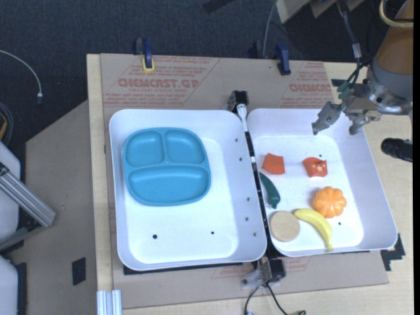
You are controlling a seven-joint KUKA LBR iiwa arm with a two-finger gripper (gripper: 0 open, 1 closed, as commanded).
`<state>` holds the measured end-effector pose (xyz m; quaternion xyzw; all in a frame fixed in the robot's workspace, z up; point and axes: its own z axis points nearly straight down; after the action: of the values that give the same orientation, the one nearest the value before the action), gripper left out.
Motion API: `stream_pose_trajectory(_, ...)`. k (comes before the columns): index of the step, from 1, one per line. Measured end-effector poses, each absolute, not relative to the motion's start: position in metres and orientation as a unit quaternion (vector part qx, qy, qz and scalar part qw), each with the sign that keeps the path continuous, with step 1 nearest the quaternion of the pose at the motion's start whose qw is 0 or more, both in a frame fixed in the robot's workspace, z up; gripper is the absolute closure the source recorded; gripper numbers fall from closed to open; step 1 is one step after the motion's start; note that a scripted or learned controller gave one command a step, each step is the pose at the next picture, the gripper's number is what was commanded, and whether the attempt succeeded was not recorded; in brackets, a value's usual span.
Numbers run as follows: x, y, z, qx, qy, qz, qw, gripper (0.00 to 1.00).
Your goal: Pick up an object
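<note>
Above right bin far edge | gripper spread wide | nothing held or touched

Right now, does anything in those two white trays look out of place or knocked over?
Mostly tidy. One oddity: the dark green vegetable lies against the left wall of the right tray, by the divide, while the other food sits flat on the floor. The blue plate lies flat in the left tray.

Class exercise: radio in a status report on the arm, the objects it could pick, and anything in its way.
Gripper open, above right bin's far edge, holding nothing. Toy strawberry nearest; orange block, pumpkin, banana further off. Nothing obstructing.
</note>
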<state>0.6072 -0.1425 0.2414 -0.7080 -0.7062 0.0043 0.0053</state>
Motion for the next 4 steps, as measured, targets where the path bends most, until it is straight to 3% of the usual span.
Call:
stream_pose_trajectory(1, 0.609, -0.142, 0.25, -0.707, -0.707, 0.0, 0.0, 0.0)
stream_pose_trajectory(3, 0.602, -0.144, 0.145, -0.707, -0.707, 0.0016, 0.002, 0.0)
stream_pose_trajectory(4, 0.61, -0.146, 0.088, -0.707, -0.708, -0.0012, -0.003, 0.0)
